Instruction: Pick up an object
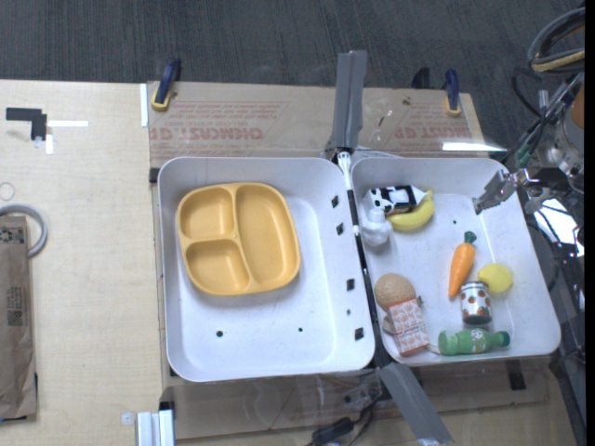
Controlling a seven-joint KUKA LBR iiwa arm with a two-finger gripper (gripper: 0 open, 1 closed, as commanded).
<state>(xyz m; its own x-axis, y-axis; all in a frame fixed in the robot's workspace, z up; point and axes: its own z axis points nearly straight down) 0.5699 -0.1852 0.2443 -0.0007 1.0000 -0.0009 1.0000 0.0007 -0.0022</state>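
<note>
Two white bins side by side; end effector over the right bin's edge, grip state unclear

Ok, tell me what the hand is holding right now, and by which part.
Nothing. The hand hovers at the right bin's upper right edge, apart from the banana and carrot, with no item between its tips.

A robotics lab — clamped cardboard, two white bins, cables on dark carpet.
</note>
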